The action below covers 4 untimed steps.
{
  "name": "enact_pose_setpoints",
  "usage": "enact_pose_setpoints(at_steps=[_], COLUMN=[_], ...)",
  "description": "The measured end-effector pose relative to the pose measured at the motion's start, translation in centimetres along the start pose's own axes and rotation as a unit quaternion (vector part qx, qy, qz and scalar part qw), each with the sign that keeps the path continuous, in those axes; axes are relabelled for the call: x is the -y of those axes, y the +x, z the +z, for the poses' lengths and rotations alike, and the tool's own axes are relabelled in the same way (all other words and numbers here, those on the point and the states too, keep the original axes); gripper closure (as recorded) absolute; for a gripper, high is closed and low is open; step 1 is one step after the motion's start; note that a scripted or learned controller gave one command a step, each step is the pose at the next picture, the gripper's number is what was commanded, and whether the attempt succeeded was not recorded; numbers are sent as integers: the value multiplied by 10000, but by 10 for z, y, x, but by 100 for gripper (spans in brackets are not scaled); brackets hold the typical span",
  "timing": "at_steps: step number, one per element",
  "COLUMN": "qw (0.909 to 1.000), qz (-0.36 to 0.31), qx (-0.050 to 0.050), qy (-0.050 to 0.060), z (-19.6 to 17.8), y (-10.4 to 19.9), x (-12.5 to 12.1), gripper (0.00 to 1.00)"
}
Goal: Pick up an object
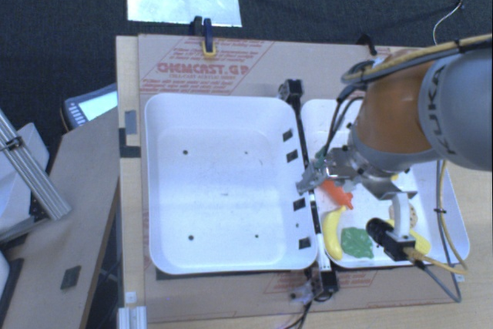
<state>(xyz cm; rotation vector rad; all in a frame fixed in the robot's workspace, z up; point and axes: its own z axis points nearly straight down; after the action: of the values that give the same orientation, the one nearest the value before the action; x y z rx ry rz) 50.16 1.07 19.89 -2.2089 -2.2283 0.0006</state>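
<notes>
My gripper [322,176] hangs low over the left side of the right bin [320,113], close to the divider between the two bins. An orange, carrot-like piece [339,196] lies directly below and slightly right of it, partly covered by the gripper, and I cannot tell whether the two touch. A yellow banana-shaped piece [333,234] lies nearer the bin's front edge. Beside it on the right sits a green leafy piece [357,243]. The arm's bulk hides much of the right bin.
The left bin [223,181] is white, with a few small dark holes in its floor. Black clips line the wall between the bins [296,158]. A yellow clamp [208,42] sits on the cardboard behind the bins.
</notes>
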Motion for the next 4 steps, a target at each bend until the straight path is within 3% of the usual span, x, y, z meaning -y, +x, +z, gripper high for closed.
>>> enact_pose_setpoints(at_steps=[1,2,3,4], qw=[9999,10000,10000,9999], qz=[21,66,11,11], qx=[14,30,19,33], qy=[-125,-40,-81,-101], z=[-168,-142,-252,-343], y=[-16,-88,-65,-68], x=[-28,-75,-79,-160], gripper=[0,0,0,0])
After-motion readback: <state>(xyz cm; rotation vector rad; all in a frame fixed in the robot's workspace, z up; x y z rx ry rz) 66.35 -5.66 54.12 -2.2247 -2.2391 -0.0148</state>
